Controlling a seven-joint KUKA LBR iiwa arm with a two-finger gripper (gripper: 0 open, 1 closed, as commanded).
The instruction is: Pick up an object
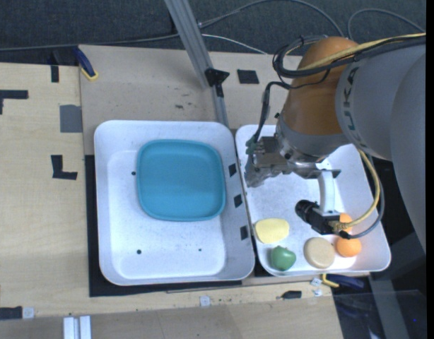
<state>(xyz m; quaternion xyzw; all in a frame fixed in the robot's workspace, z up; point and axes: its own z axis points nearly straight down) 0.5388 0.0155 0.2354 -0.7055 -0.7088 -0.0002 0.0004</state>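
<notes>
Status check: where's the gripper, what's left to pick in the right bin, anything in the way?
Gripper low over right bin's upper-left area. Yellow piece, green piece, beige piece, orange ball lie along near edge, none grasped. Blue plate in left bin.

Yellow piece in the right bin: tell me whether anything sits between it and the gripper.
Nothing visible does. The gripper hangs over bare bin floor above the yellow piece. The green piece and beige piece lie nearer the camera, outside that gap.

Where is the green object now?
The green object lies in the right bin, at its near edge, just below the yellow piece and left of the beige one.
</notes>
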